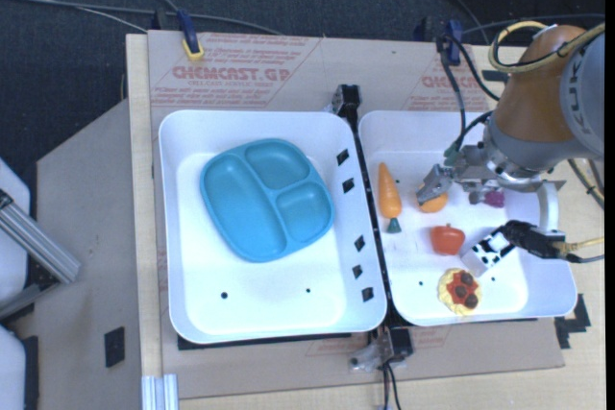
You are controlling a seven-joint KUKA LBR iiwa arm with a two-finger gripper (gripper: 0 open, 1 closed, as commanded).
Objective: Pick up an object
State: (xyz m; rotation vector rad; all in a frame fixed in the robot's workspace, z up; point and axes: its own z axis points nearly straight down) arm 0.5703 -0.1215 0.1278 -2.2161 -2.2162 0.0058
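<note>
While mid-bin, jaws beside carrot (388,192)

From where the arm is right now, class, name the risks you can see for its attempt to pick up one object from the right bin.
1. Crowding: the gripper sits low over an orange piece, with the carrot and the red tomato close by, so a neighbour may get nudged.
2. The small purple item lies right under the wrist and could be knocked.
3. The orange piece looks small and rounded, so it might slip free.
</note>
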